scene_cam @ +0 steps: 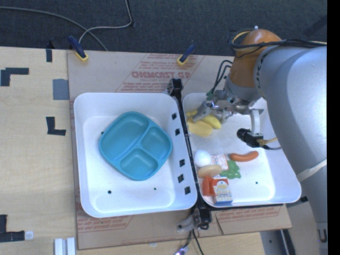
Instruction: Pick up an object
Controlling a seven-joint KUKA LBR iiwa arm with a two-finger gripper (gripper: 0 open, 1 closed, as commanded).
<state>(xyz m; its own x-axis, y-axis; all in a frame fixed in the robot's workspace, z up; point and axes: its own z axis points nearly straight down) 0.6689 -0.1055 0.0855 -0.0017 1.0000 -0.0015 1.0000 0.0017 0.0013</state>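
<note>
Yellow plastic banana toy [203,126] lies at the right white bin's [281,187] upper-left corner, metal pincer [208,110] just above it, finger state indeterminable; judged approach step, next needs descent and closing.

The two bins [87,142] are white. In the left one lies a light blue divided plate [136,145]. In the right bin are yellow pieces [203,125], a white egg [202,157], a tan bun [209,170], an orange-red sausage [243,155], a green leaf [232,170] and a red carton [218,187]. The arm [295,89] is grey with an orange band [249,52]
</note>
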